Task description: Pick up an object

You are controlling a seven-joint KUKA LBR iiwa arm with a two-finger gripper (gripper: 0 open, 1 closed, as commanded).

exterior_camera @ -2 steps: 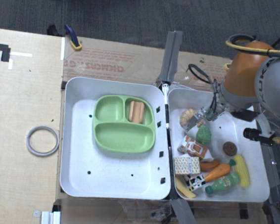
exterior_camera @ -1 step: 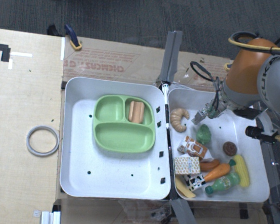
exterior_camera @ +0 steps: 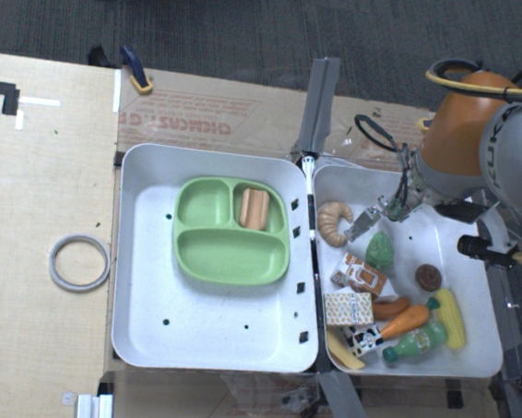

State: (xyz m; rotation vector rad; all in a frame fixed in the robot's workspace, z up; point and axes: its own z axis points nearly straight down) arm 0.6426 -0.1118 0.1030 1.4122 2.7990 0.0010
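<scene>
Green and soft-looking, the small lumpy toy (exterior_camera: 380, 250) lies in the right bin (exterior_camera: 468, 360), toward its far edge and just below the gripper (exterior_camera: 367, 223), so it is the likeliest thing for you to take. The croissant (exterior_camera: 334, 222) sits close by, against the bin's left wall. You cannot tell from this view whether the claw is apart or together; nothing shows between its tips.

Judge the green piece as light plastic or foam: little weight, but a rounded, smooth skin that may squirt out sideways under a pinch. Take it across its narrow middle, coming straight down. The croissant would give you ridges to bite on and looks just as light, though the wall beside it leaves one finger little room.

Toward the near edge the things crowd: a patterned carton (exterior_camera: 361, 276), a waffle-like block (exterior_camera: 349, 307), a carrot (exterior_camera: 404, 322), a corn cob (exterior_camera: 451, 318) and a green bottle (exterior_camera: 414, 342). The left bin (exterior_camera: 139, 311) carries a green divided tray (exterior_camera: 233, 231).
</scene>
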